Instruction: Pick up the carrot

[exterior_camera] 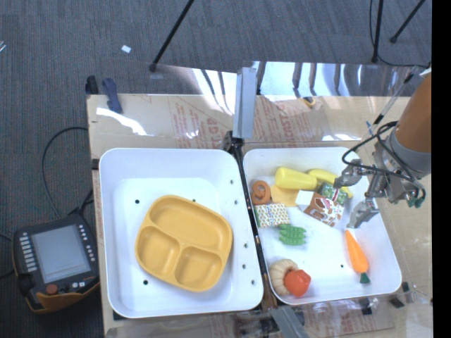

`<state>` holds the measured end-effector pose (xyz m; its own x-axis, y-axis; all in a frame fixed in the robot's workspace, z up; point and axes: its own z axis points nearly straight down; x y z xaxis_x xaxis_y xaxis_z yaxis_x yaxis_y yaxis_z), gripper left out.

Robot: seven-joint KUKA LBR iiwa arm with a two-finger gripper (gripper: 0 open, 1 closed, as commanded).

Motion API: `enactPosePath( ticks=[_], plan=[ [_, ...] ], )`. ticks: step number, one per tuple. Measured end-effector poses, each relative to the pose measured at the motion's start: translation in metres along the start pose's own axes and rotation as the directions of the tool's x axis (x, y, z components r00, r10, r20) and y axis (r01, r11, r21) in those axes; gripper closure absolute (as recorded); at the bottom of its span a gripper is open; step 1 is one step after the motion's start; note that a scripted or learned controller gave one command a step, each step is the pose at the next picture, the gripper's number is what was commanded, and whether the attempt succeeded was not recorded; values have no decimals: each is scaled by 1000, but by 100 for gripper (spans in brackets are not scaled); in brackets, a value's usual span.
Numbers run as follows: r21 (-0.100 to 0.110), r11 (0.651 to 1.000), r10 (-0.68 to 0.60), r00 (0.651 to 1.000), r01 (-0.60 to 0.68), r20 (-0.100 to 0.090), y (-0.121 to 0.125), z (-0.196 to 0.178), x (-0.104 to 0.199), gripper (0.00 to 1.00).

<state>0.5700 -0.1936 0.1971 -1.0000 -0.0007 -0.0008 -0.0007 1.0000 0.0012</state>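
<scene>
Orange carrot (356,253) — below open hand (354,198), untouched.

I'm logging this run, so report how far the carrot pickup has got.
Done: the gripper is over the right bin, just above the carrot in the view. In hand: nothing; the carrot lies on the bin floor near the right wall, apart from the fingers. Left: come down over the carrot, close on it and lift. The yellow tray sits in the left bin.

Bench (204,129) (cardboard-topped) bears left bin (116,189), right bin (384,248).
</scene>
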Motion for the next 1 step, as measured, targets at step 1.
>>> enactPosePath(
  ticks=[1],
  plan=[
    [-4,1000,-18,1000,18,-11,-17,99,47,0]
  ],
)
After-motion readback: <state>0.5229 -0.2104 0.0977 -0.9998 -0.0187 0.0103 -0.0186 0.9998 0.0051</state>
